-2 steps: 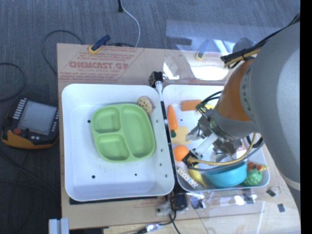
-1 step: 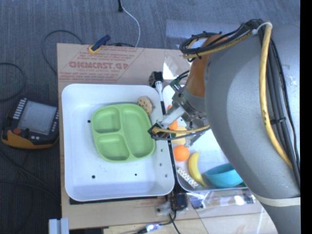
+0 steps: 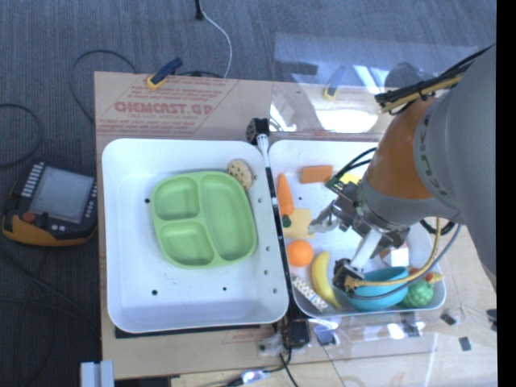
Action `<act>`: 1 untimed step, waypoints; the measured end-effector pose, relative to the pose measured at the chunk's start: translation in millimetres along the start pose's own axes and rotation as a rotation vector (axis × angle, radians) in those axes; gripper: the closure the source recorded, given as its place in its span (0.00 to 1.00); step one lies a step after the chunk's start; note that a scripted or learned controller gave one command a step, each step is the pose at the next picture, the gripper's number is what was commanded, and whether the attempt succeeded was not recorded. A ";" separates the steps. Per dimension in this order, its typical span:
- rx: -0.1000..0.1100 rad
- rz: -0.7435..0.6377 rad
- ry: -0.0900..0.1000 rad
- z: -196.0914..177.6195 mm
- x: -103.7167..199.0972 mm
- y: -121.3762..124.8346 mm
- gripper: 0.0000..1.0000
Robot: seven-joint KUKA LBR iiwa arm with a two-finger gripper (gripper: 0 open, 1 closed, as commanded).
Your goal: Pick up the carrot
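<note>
Carrot (image 3: 285, 193) lies lengthwise along the left wall of the right bin (image 3: 355, 145), just beside the divider, untouched. Gripper (image 3: 348, 247) hangs over the bin's middle, right of the carrot and apart from it, jaws spread with nothing between them. Orange (image 3: 300, 253), banana (image 3: 322, 279) and blue bowl (image 3: 379, 290) sit below. Green tray (image 3: 203, 218) and cookie (image 3: 239, 171) occupy the left bin (image 3: 129, 240).

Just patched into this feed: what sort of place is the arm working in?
Probably a robotics lab: a bench on grey carpet with two white bins, toy food like the carrot, and a teach pendant on the floor.
</note>
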State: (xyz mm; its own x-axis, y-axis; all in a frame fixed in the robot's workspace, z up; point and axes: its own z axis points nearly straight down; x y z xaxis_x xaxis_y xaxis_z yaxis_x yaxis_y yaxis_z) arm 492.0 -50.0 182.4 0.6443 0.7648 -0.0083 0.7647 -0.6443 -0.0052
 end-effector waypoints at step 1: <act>-0.002 0.012 0.004 -0.8 57.1 43.7 0.00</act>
State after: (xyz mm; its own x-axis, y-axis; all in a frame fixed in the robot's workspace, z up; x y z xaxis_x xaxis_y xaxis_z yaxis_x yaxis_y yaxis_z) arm 562.1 -34.5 182.5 0.6536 0.7568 -0.0048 0.7568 -0.6536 -0.0036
